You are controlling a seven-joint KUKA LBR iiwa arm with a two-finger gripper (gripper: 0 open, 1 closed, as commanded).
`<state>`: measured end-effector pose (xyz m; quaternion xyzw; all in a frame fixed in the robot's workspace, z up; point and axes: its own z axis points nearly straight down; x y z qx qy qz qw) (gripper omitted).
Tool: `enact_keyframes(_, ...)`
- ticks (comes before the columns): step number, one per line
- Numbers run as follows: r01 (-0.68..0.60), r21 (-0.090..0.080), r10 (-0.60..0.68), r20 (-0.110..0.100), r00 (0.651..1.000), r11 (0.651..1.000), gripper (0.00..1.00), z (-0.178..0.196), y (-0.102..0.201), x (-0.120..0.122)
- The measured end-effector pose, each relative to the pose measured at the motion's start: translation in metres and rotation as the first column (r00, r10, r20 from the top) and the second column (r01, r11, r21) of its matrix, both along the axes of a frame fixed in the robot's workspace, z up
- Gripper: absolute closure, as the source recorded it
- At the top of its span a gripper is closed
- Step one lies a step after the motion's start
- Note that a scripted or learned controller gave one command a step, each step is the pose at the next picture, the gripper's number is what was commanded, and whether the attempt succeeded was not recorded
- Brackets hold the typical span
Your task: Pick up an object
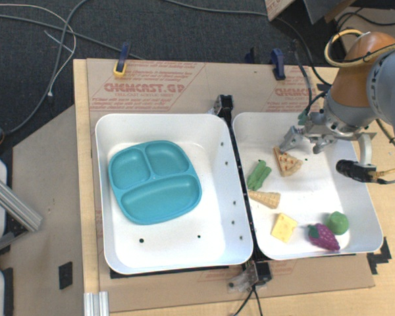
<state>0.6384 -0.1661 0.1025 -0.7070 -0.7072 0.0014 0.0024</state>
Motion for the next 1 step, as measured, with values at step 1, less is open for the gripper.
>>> enact_keyframes(1, 0.000, -0.001, 0.000, 0.007, 1.000, 1.000, 1.00, 0.0145, 0.0000, 0.0019)
